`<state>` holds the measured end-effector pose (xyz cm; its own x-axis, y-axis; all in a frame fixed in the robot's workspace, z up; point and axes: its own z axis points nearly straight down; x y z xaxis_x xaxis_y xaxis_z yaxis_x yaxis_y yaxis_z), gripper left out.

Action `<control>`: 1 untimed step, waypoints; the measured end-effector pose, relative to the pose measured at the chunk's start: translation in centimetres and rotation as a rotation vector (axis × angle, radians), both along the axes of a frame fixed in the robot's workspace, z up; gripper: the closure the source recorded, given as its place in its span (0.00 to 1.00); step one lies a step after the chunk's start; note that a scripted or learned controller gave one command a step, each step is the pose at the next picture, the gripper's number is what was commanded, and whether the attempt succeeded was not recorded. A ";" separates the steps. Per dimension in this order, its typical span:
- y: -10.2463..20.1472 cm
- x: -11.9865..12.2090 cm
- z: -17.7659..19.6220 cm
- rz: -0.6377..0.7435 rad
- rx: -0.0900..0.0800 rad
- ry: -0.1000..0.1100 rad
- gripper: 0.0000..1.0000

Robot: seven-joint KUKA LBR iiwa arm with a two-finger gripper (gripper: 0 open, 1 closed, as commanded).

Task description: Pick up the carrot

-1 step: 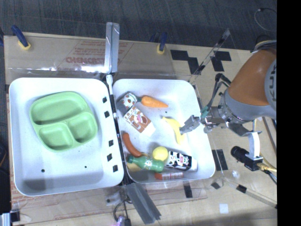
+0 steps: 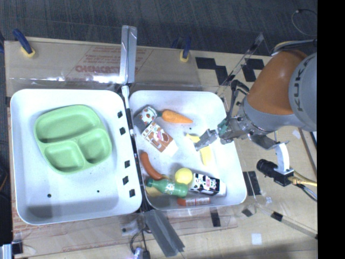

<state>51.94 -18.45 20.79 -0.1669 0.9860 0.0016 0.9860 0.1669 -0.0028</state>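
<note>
The left bin [image 2: 32, 144] holds a green tray [image 2: 73, 137] with three compartments, set toward its far left. A row of black clips [image 2: 127, 155] runs down the wall where the two bins meet, and a grey metal strip [image 2: 128, 55] stands up from the far end of that wall. In the right bin [image 2: 221, 104], nearest the dividing wall, a small round can [image 2: 145, 115] lies at the far left, with a printed carton [image 2: 158, 137] just near of it and touching it. The carrot [image 2: 176, 117] lies on its side just right of the can, its orange body pointing right toward the bin's middle, well apart from the gripper. Near of the carton a red sausage [image 2: 150, 166] lies aslant along the left wall. At the near edge a green bottle [image 2: 168, 188] lies on its side, a yellow lemon [image 2: 184, 175] resting against it, and right of these a black-and-white patterned box [image 2: 205, 184] lies flat, with a red thing partly hidden under it. A yellow block [image 2: 206, 155] lies right of the middle, with a smaller yellow bit [image 2: 192, 137] just far of it. The gripper [image 2: 206, 140] hangs over the right side of the bin, directly above the yellow block; its fingers hold nothing that can be seen, and whether they are open or closed I cannot tell. The arm [image 2: 280, 93], grey with an orange band, reaches in from the right.
</note>
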 end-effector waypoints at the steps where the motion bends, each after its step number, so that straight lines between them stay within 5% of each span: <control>1: 3.3 8.5 -4.7 -0.055 -0.001 0.000 0.00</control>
